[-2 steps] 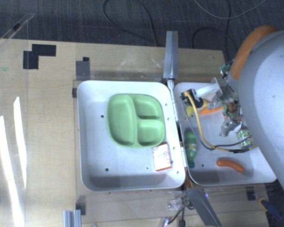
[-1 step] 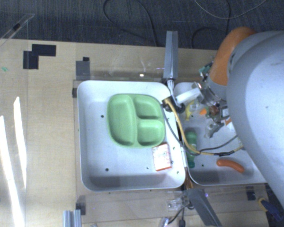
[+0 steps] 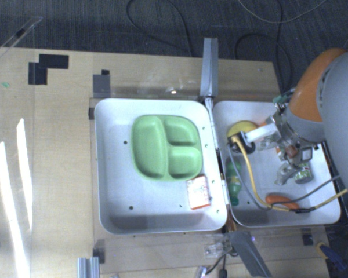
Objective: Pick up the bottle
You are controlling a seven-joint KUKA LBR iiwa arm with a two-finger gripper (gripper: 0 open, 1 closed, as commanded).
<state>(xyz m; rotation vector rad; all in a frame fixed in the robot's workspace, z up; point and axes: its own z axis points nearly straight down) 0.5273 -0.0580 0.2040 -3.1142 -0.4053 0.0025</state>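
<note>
Camera view, right bin [image 3: 330, 213]: green bottle [image 3: 233, 181] lay against the left wall. My claw [image 3: 293, 165] hung mid-bin, well apart, grip state indeterminable. Risk: wall blocking a finger; yellow cable [image 3: 250, 175] snagging.

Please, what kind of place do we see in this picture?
Probably a robotics lab bench: a robot arm reaches over two white bins, loose cables lie on the dark carpet behind, and black tape marks sit on the wooden top.

The right bin [image 3: 319, 213] is crowded by the arm [image 3: 336, 97] and yellow cable [image 3: 250, 178]; open floor is left at its lower middle.
</note>
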